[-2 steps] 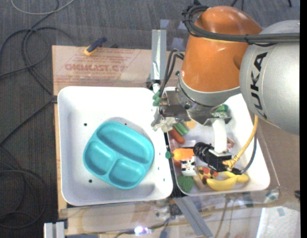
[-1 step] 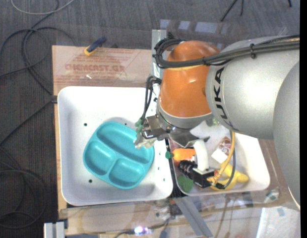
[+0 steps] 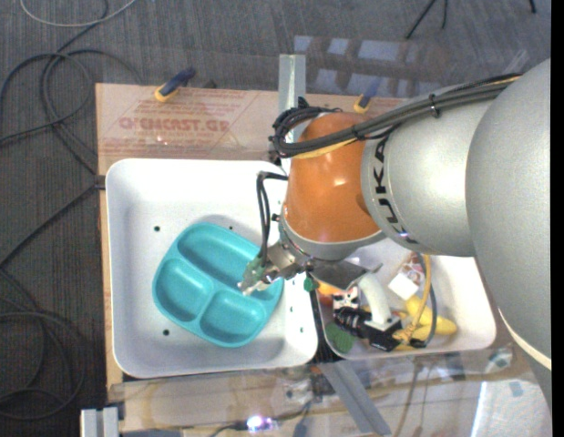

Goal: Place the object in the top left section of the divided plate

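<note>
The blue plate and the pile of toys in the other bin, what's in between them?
In the camera view, the bins' white walls lie between the plate and the pile, with the gripper above the plate's right edge.

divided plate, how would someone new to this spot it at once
Find the left white bin. On its floor lies the divided plate, below the arm's hand. It is turquoise, rounded and split into three sections, unlike the small mixed items heaped in the right bin.

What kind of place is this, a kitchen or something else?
Probably a robotics lab rather than a kitchen: a grey and orange arm works over white bins on a bench, one holding a teal divided plate, with cables trailing across carpet.
</note>
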You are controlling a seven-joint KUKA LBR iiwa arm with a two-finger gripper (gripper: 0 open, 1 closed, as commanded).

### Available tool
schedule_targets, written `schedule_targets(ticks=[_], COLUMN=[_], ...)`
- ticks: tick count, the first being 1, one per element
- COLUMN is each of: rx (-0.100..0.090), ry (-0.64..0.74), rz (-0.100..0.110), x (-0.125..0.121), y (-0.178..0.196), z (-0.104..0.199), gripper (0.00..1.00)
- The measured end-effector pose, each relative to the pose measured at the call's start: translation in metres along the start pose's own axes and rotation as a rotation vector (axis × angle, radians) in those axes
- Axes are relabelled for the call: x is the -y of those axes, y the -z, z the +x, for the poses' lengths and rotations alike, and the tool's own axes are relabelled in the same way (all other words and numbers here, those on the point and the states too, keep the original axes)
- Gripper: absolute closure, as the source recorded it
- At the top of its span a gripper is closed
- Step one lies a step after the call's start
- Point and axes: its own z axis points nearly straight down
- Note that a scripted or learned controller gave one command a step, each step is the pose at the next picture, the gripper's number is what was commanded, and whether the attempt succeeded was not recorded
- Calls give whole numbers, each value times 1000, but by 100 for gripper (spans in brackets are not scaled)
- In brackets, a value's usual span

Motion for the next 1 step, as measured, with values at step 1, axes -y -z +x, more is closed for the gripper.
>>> schedule_targets(ticks=[1], rx=[-1], ry=[2], rz=[5], x=[0], y=[7], z=[1], gripper=[100])
